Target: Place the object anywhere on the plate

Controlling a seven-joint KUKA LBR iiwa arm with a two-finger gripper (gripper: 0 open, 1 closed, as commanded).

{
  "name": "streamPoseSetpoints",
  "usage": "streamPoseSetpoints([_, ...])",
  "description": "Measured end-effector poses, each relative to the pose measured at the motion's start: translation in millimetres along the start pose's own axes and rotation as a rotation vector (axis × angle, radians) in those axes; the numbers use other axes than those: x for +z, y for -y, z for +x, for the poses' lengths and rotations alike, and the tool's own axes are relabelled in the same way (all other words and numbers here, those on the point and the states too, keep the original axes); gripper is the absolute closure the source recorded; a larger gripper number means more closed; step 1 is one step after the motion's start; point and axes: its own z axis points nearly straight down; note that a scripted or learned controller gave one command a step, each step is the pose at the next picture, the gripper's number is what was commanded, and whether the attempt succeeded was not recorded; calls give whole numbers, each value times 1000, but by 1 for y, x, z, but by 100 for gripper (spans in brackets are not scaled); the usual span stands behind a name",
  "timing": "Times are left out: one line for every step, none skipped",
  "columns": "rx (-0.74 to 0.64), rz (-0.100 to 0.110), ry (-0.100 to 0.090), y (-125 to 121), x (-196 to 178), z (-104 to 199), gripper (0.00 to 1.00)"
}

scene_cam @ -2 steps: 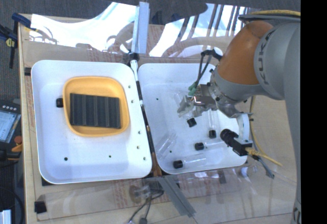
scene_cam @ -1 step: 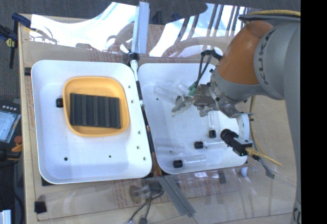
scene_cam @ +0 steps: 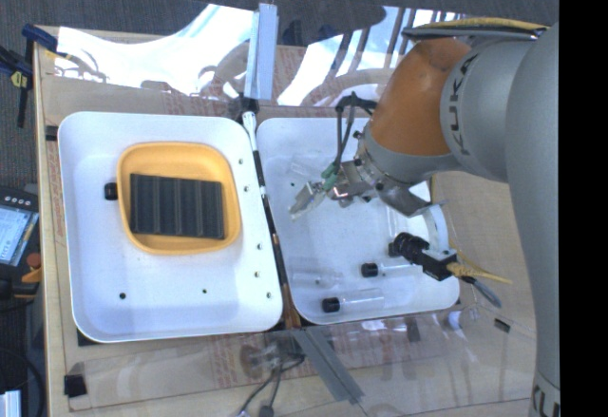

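gripper hangs over the right bin, can't tell its grip; plate sits well left, waiting

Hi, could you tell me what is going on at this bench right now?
A grey and orange robot arm reaches over the right bin, its gripper low above the floor. Small black pieces lie in that bin. The yellow plate, bearing a dark ridged insert, sits in the left bin. I cannot tell whether anything is gripped.
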Motion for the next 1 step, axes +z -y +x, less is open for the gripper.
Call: streamPoseSetpoints([-68,-3,2,-47,3,46,0])
